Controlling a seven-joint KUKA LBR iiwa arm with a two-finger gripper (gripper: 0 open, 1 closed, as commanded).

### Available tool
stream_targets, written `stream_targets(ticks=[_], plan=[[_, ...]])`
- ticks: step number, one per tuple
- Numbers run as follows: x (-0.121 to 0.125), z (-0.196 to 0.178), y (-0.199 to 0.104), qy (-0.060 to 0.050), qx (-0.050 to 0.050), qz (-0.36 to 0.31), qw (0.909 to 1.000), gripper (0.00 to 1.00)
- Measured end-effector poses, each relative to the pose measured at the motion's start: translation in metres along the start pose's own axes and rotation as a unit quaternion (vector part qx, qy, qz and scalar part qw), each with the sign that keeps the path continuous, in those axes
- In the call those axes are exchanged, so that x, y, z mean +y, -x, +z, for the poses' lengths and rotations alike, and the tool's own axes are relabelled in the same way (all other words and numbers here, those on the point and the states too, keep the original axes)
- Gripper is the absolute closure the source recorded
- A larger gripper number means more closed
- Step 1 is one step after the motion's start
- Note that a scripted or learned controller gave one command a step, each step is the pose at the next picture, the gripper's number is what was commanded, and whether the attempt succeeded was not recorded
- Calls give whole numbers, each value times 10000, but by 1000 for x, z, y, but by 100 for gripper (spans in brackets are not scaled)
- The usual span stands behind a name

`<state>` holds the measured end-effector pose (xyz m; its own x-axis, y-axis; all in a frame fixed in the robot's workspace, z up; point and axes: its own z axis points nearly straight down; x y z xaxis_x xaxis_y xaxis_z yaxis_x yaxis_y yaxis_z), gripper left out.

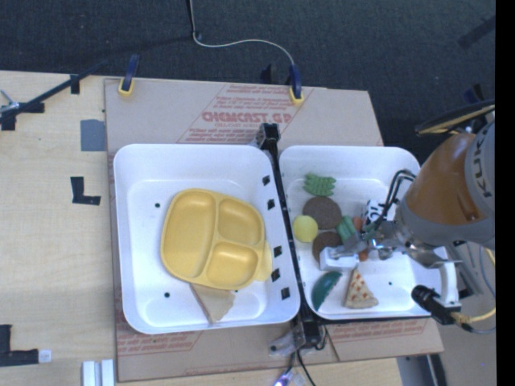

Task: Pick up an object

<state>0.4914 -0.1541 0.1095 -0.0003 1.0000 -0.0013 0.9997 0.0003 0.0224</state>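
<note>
While the grey arm (pixel 451 191) with its orange band reaches in from the right edge of the bench, its gripper (pixel 360 249) sits low over the middle of the right bin (pixel 402 161). Whether anything is pinched there cannot be told; the tips are lost among the small items beneath them.

Seen from the one camera above, the right bin holds a crowd of small objects. A green ridged piece (pixel 319 185) lies near the bin's far edge. Just below it sits a brown disc (pixel 323 211), and a yellow ball (pixel 305 228) touches the disc's near-left side, close to the bin's left wall. A second brown disc (pixel 327 240) lies just nearer, partly under a white block (pixel 338 256) that rests right at the gripper. A small green piece (pixel 347 229) and a black-and-white spotted item (pixel 373 213) sit beside the wrist. Toward the near edge, a dark teal leaf-shaped piece (pixel 325 285) lies beside a pizza slice (pixel 359 290), the two just apart.

The left bin (pixel 133 167) carries a yellow divided tray (pixel 213 237) in its middle, tilted slightly, with a tan wedge (pixel 212 302) poking out from under the tray toward the near edge. Both bins rest on a cardboard sheet (pixel 241 115) clipped at its far edge.
</note>
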Motion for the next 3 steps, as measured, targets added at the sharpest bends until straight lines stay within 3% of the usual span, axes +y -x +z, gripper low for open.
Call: stream_targets(ticks=[1, 2, 3], plan=[[2, -13, -2, 15, 22, -10, 10000, 100], [0, -9, -4, -33, 46, -13, 10000, 0], [24, 6, -15, 6, -14, -22, 10000, 0]])
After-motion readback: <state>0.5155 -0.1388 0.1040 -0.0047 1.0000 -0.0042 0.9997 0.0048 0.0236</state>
